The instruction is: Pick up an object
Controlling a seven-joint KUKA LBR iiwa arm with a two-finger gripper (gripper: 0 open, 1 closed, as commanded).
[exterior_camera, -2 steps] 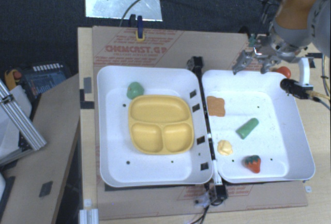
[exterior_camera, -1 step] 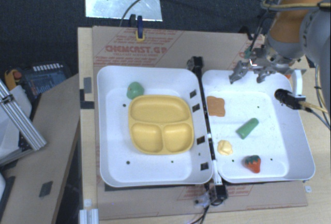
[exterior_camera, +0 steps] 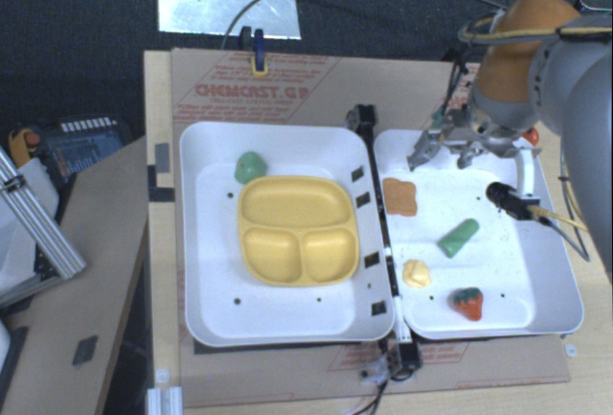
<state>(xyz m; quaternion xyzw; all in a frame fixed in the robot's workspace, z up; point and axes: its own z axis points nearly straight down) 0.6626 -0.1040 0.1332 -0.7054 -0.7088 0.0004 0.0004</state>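
Gripper poised over the right bin, nothing picked yet.

The flat orange slab (exterior_camera: 400,197) lies at nine o'clock in the right bin (exterior_camera: 560,303), nearest the gripper (exterior_camera: 442,150) at twelve, whose fingers are spread and hold nothing. Best to lower squarely over it. The green cylinder (exterior_camera: 458,237), yellow lump (exterior_camera: 417,273) and red berry (exterior_camera: 467,303) look rounder; the yellow tray (exterior_camera: 297,229) is smooth plastic.

A robotics lab: KUKA arm (exterior_camera: 565,68) over two white bins (exterior_camera: 206,308)

1 fixed overhead cam, slanted down
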